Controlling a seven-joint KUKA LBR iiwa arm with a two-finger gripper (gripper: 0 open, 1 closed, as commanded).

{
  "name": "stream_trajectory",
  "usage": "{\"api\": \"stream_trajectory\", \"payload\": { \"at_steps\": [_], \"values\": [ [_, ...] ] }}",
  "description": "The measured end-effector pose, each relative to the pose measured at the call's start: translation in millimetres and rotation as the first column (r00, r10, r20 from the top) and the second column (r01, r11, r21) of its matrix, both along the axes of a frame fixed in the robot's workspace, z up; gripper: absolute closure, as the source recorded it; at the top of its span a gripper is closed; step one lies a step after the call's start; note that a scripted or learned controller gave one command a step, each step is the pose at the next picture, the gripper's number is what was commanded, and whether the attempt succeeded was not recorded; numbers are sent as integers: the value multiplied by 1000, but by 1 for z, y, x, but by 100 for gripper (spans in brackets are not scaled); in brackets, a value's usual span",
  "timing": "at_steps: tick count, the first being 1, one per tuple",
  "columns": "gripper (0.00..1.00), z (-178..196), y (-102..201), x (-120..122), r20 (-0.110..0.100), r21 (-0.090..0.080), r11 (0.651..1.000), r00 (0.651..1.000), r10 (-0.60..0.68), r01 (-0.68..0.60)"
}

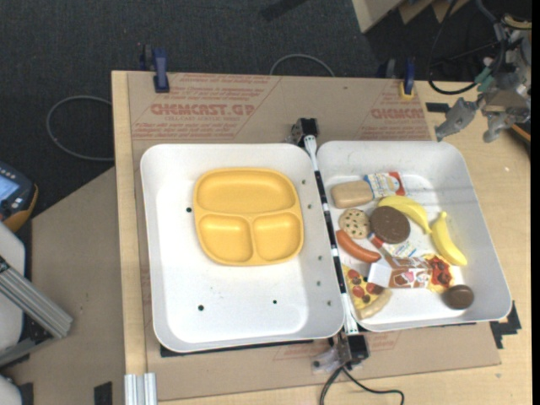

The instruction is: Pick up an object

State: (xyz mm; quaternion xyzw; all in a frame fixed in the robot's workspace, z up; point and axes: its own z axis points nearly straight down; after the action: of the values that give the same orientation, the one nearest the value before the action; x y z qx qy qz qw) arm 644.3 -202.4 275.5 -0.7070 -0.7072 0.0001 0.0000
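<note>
While the jaws (472,123) hung above the right bin's (485,226) far corner, nothing was picked yet; open or shut was unclear. Next came lowering onto the banana (405,207).

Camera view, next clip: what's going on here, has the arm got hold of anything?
Nothing is held. The gripper hangs off the far right corner of the right bin, outside it. The toy food lies untouched in that bin: two bananas, a sausage, a cookie, a pizza slice. The left bin holds a yellow tray.
</note>
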Motion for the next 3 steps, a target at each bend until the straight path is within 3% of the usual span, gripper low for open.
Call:
{"api": "stream_trajectory", "payload": {
  "at_steps": [1, 2, 3],
  "values": [
    [0, -60, 75, -63, -9, 6, 1000, 1000, 6, -6],
    [0, -143, 32, -80, -10, 1, 1000, 1000, -4, 4],
    [0, -194, 50, -32, 2, 0, 1000, 1000, 3, -3]
  ]
}}
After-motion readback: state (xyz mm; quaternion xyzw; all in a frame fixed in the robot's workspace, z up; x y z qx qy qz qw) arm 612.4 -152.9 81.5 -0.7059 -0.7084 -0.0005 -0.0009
